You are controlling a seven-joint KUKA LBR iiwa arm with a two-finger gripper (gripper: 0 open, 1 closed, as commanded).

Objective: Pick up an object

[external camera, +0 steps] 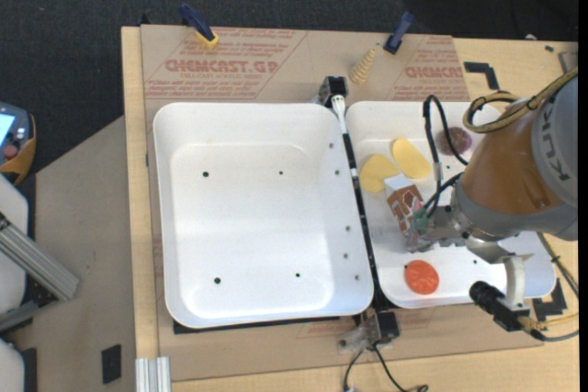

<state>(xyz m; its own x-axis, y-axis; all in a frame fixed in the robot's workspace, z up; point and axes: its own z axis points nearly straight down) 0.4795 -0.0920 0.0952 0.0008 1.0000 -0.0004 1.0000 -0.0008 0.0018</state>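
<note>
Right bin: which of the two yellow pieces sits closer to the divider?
The lower-left yellow rounded piece; it lies beside the divider, while the other yellow piece sits farther right.

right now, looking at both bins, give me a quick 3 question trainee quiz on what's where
1. True or false: the orange-red disc lies in the left bin.
2. Which thing is the hand closest to?
A. the two yellow pieces
B. the brown and white packet
C. the blue clamp
3. Fill in: the disc sits nearer the ____ edge of the right bin than the yellow pieces do.

Key
1. False: it lies in the right bin.
2. B
3. Front, the edge lowest in the camera view.
</note>
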